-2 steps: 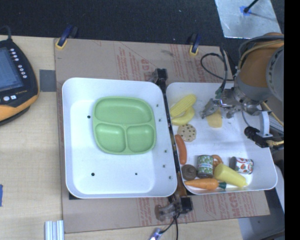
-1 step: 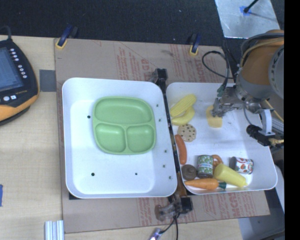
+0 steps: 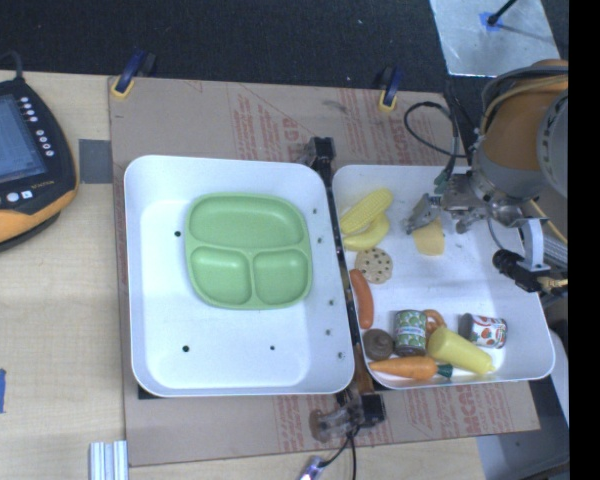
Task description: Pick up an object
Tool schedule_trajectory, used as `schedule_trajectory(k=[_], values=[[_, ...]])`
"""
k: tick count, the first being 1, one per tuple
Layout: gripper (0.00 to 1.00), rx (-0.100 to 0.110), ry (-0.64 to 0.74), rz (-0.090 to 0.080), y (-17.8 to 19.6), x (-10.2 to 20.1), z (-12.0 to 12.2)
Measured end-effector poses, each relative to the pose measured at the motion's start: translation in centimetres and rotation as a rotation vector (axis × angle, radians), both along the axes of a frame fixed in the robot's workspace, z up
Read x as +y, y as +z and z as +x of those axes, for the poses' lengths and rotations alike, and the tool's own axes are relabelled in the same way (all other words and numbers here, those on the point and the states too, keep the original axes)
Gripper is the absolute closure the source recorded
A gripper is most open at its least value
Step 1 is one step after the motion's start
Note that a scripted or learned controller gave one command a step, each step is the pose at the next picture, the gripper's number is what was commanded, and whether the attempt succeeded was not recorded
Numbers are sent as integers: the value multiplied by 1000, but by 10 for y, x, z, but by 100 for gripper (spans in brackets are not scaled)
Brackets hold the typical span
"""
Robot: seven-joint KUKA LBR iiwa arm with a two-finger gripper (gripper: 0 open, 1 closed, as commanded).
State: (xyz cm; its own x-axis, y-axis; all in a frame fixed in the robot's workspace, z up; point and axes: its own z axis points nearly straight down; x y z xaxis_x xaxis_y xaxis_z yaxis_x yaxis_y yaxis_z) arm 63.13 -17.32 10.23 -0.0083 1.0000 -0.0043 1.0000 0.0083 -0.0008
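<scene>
My gripper [image 3: 441, 217] hangs over the back of the right bin [image 3: 510, 293], fingers spread open. A pale yellow block [image 3: 431, 241] lies on the bin floor just below and between the fingertips, and I cannot tell whether they touch it. Other objects in this bin: a corn cob [image 3: 367, 206], a yellow banana-like piece [image 3: 366, 236], a speckled cookie [image 3: 374, 264], an orange sausage [image 3: 361, 298], a small green can [image 3: 410, 331], a carrot [image 3: 408, 370], a yellow bottle [image 3: 461, 352] and a red-and-white can [image 3: 486, 331].
The left bin [image 3: 160, 318] holds a green divided plate [image 3: 250, 250]. A black cable [image 3: 430, 118] loops behind the right bin. A teach pendant [image 3: 15, 168] lies at the far left of the bench. The arm's body [image 3: 525, 138] covers the right bin's far right corner.
</scene>
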Motion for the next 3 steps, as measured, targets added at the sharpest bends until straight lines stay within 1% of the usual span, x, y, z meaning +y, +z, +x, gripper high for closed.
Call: schedule_trajectory(k=[1, 2, 3], values=[[0, 4, -2, 4, -10, 12, -3], [100, 6, -1, 3, 0, 11, -3], [0, 6, -1, 3, 0, 11, -3]])
